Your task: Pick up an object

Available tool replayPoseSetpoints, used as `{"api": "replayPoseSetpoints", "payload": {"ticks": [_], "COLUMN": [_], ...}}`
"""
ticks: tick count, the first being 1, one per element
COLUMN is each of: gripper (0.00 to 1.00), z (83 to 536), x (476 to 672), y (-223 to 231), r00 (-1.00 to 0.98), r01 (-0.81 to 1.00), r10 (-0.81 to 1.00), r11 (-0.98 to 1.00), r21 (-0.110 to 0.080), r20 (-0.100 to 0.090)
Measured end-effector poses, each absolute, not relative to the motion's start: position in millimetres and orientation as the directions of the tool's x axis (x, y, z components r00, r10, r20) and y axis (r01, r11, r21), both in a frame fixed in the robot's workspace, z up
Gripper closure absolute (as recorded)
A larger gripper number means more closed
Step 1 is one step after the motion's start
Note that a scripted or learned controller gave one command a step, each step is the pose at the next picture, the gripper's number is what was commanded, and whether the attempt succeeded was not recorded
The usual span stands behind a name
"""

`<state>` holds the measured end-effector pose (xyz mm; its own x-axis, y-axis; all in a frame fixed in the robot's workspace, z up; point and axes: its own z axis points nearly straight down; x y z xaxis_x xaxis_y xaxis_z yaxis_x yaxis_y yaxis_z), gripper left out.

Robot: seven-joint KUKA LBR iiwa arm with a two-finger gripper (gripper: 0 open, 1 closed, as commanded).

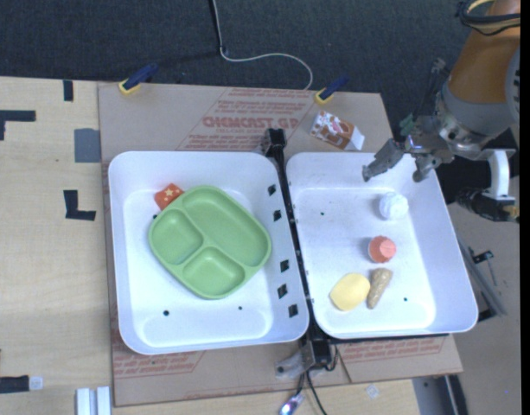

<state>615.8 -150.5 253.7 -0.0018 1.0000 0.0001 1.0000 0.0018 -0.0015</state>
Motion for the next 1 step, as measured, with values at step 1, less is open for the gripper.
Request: {"api": "replayPoseSetpoints", "payload": {"ticks": [1], "gripper": [0.0], "z": [79.5], "x": [559.2], "y": [-157.7], "r00": [0.001], "r01": [1.0], "r10": [1.0], "r11": [-0.001], "r21": [-0.005], "r20": [0.0]}}
